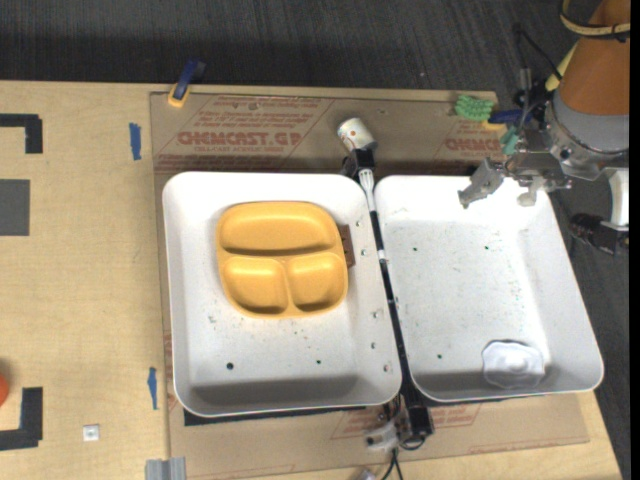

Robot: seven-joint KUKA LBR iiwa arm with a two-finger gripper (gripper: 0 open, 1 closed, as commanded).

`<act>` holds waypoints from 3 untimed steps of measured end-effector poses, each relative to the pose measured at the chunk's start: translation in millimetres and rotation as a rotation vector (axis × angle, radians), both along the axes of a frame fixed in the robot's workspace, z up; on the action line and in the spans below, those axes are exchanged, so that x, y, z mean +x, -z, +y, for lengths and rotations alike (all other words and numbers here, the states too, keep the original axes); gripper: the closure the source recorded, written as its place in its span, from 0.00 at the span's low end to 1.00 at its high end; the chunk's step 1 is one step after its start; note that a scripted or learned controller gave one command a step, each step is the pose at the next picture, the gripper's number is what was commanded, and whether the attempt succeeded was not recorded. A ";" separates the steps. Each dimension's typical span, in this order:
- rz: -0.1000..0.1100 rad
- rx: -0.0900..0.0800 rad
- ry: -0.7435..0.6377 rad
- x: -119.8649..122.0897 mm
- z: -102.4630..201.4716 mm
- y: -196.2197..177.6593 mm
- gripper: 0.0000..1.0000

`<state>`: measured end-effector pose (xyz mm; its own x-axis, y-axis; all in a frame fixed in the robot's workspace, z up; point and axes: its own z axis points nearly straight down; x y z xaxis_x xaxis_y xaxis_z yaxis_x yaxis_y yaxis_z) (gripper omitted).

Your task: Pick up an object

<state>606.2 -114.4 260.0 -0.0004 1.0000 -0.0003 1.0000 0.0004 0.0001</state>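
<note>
A yellow three-compartment tray [282, 258] lies upside up in the left bin [190, 298], toward its far side. A small white crumpled object [512, 361] rests in the near right corner of the right bin [470, 268]. My gripper [499, 192] hangs over the far right corner of the right bin, well away from both objects. Its two fingers [473, 190] stand apart, open, with nothing between them.
A black divider with a cable [380, 268] runs between the two bins, with a small white-capped fitting [353, 132] at its far end. Cardboard [250, 133] lies under the bins. Blue and green clamps sit along its far edge.
</note>
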 end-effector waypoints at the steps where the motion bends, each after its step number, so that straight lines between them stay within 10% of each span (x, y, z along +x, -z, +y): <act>1: 0.001 0.001 0.189 -19.2 -0.1 173.5 0.00; 2: -0.003 0.000 -0.018 10.8 4.8 175.0 0.00; 3: -0.006 0.001 -0.016 11.9 5.1 164.1 1.00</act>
